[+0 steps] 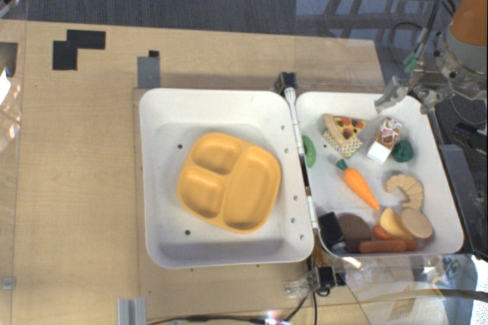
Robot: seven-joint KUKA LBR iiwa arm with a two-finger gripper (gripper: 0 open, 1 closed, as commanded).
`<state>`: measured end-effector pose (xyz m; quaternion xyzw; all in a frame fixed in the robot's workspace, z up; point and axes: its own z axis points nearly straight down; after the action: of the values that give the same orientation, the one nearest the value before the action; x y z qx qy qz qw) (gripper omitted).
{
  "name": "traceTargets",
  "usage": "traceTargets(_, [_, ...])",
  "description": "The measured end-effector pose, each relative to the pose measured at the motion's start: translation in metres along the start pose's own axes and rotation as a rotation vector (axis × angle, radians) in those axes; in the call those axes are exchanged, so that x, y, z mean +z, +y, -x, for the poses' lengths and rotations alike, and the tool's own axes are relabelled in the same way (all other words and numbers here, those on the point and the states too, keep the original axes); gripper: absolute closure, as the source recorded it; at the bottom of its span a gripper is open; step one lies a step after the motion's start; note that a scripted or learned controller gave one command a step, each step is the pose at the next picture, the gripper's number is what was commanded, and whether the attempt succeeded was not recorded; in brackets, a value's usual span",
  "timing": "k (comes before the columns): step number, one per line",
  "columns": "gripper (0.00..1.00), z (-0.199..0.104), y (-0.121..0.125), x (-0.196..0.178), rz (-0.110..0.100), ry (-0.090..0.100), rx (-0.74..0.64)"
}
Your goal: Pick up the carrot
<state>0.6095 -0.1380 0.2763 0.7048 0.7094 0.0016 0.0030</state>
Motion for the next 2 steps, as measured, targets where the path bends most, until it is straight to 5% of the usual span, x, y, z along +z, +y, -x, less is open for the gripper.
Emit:
traceTargets(1, [0.00,-0.015,0.004,0.166,0.005,0.000,-0.208])
traceTargets(2, [0.00,-0.033,-0.061,0.187,0.006,0.001,-0.188])
